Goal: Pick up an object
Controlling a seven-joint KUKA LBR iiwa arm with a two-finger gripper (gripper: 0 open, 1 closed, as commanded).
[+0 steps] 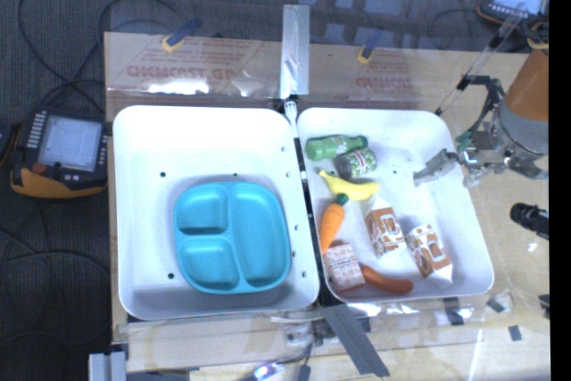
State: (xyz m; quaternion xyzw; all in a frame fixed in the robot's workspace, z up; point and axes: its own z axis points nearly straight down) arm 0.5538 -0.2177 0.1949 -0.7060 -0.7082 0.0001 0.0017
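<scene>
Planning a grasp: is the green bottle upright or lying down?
Lying down. The bottle shows its full side, lengthwise across the right bin.

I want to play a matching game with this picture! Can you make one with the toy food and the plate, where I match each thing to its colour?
Things:
1. divided plate in the left bin
2. banana
3. carrot
4. bottle lying at the far end of the right bin

Colours:
A. orange with a green top
B. green
C. light blue
D. yellow

Right pairs: 1-C, 2-D, 3-A, 4-B.
</scene>
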